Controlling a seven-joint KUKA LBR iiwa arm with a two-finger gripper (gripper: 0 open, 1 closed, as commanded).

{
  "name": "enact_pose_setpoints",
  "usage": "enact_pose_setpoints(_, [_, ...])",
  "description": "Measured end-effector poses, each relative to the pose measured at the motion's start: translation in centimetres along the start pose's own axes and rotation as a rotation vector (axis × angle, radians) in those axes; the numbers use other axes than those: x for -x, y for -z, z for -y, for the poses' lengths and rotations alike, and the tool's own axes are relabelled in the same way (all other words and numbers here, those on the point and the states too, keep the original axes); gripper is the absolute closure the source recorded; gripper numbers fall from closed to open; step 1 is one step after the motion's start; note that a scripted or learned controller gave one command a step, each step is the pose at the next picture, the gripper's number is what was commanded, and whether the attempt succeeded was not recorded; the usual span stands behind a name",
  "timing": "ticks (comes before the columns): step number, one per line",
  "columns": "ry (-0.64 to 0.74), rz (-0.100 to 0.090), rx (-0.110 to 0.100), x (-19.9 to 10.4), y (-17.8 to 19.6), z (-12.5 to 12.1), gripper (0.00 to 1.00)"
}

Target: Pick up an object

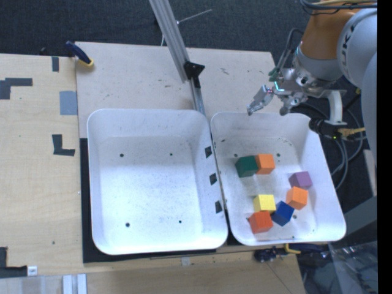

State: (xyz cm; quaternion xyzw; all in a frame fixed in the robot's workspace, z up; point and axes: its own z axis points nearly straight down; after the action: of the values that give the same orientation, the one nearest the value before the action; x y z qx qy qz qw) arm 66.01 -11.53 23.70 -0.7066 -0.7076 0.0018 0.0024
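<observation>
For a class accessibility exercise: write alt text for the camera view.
A robot arm's gripper hovers open above the far rim of the right white bin, which holds seven coloured blocks: green, purple, yellow, blue, red and two orange. The left white bin sits beside it.

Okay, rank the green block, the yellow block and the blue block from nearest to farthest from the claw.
From the claw, above the right bin's far edge:
1. Green block, far part of that bin.
2. Yellow block, middle of the cluster.
3. Blue block, near side.
</observation>
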Motion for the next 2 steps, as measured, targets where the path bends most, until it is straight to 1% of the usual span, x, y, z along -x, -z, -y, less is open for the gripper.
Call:
enact_pose_setpoints(1, [0.001,0.002,0.005,0.0,0.3,-0.1,0.0])
enact_pose_setpoints(2, [0.001,0.002,0.0,-0.3,-4.8,-1.0,0.0])
